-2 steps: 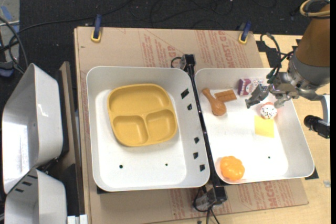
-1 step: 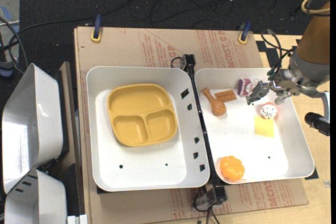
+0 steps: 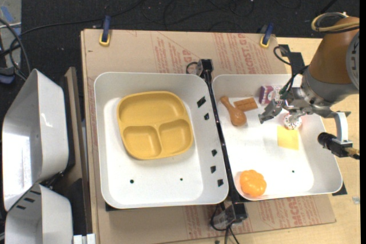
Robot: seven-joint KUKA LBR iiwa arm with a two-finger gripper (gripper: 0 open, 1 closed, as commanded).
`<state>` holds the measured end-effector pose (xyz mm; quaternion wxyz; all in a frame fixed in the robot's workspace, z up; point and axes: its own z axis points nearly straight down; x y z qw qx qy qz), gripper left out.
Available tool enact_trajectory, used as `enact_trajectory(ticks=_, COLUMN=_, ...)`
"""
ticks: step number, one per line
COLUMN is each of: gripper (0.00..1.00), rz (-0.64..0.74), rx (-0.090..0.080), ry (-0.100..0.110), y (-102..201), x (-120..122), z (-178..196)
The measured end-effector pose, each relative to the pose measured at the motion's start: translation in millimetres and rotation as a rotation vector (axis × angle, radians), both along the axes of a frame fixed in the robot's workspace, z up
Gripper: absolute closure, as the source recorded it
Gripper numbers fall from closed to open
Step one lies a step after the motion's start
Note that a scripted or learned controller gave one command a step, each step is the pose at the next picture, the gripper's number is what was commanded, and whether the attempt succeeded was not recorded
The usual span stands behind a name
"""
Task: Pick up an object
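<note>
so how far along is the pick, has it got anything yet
Nothing looks picked yet. The gripper sits low over the right bin, near the yellow block and the purple item; I can't tell whether it holds anything. The orange fruit and wooden spoon lie in that bin, the yellow divided plate in the left. Grasping and lifting remain.

Two shallow white bins sit side by side: a left bin (image 3: 114, 180) and a right bin (image 3: 320, 177). The left one holds one yellow divided plate (image 3: 154, 124) with three compartments. The right one holds one orange fruit (image 3: 253, 183), one brown wooden spoon (image 3: 234, 112), one yellow square block (image 3: 288, 138) and one small purple item (image 3: 266, 93). Two yellow-and-blue clamps (image 3: 104, 33) grip the board's far edge.
</note>
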<state>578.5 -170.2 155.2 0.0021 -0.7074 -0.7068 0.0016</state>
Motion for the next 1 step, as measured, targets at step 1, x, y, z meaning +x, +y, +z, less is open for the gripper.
enact_trajectory(ticks=1, gripper=0.0, rz=-0.001, rx=0.0, ry=0.001, y=-1.3, x=0.1, z=-64.2)
